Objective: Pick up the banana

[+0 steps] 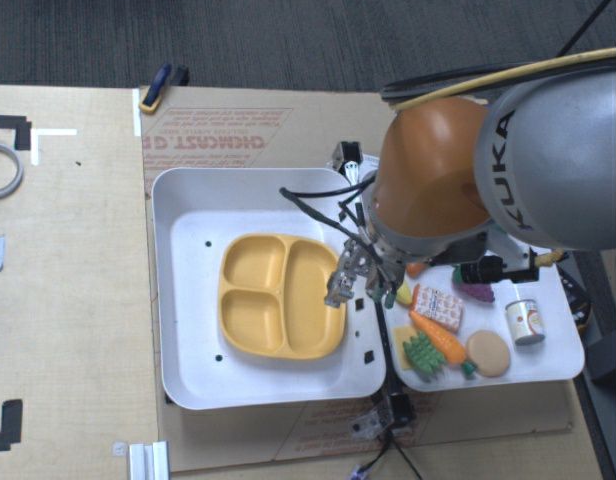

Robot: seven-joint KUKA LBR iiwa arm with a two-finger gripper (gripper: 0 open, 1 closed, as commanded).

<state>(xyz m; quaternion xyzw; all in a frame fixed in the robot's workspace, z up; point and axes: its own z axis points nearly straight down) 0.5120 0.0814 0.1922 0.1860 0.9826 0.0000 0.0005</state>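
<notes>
Looming closest to my camera, the grey arm (548, 158) with its orange band (433, 168) covers the seam between the two white bins. My claw (344, 283) hangs over the right edge of the yellow divided plate (278, 293) in the left bin (188, 268); I see nothing between its fingers, though whether it is released or clenched I cannot tell. In the right bin (548, 368) lie a carrot (438, 336), a snack box (438, 306), a small can (525, 321) and a round bun (488, 353). A yellow sliver (403, 346) at that bin's left wall may be the banana.

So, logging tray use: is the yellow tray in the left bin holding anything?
Empty: the tray shows three bare yellow compartments, though the gripper overlaps its right edge.
</notes>
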